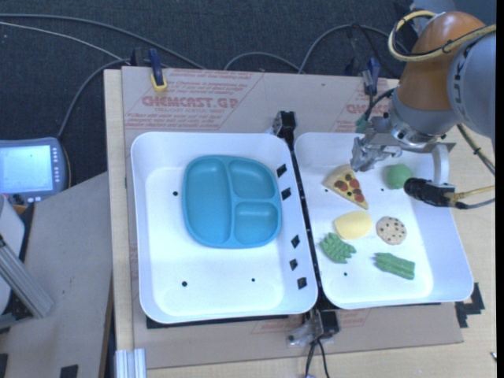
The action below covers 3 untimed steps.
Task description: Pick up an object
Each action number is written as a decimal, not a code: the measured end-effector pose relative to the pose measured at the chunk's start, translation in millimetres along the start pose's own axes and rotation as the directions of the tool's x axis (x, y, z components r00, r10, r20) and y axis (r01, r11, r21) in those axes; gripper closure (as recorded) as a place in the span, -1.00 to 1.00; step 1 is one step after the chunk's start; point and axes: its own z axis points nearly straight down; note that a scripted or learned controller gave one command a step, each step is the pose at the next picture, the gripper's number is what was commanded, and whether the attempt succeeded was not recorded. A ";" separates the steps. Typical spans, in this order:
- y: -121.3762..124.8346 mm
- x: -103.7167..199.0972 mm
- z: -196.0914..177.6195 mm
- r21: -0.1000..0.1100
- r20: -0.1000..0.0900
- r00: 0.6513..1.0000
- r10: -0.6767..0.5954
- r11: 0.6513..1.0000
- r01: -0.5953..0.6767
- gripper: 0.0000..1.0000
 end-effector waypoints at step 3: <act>-6.6 50.9 -98.0 0.008 -0.005 1.000 -0.007 1.000 0.007 1.00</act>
